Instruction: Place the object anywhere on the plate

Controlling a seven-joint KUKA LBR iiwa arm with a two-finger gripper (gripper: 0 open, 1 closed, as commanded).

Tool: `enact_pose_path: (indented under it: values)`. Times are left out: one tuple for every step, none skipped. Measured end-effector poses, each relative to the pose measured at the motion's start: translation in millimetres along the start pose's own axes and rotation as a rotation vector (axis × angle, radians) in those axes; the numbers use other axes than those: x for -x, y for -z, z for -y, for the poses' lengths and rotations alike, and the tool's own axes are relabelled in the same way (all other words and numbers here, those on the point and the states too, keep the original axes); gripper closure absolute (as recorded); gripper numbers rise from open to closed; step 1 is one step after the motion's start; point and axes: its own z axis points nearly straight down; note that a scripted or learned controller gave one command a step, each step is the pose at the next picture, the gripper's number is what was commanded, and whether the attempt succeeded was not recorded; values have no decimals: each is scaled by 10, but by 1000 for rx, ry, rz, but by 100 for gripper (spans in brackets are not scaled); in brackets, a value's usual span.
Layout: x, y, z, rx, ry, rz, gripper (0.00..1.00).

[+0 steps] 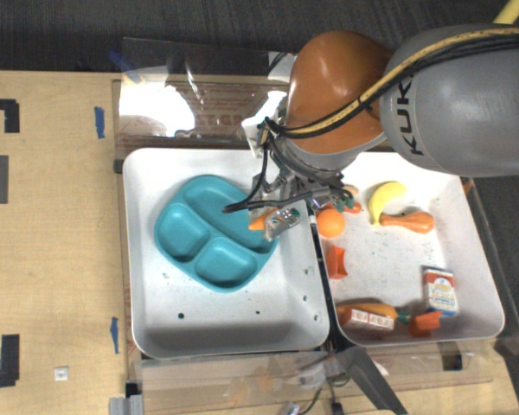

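pincer [279,221] hovering at plate's [209,232] right edge, near left bin's [147,258] right wall | seemingly gripping small orange object [258,224], can't tell for sure | risk: releasing here, it's tipping off rim, rolling into bin

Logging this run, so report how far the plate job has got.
Done: the claw has reached the right edge of the plate in the left bin. In hand: a small orange piece shows at its tip; grip unclear. Left: setting it on the plate.
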Motion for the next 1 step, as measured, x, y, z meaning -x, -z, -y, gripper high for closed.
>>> enact_pose_path:
  values:
    - [12, 39, 22, -3, -2, 7, 0]
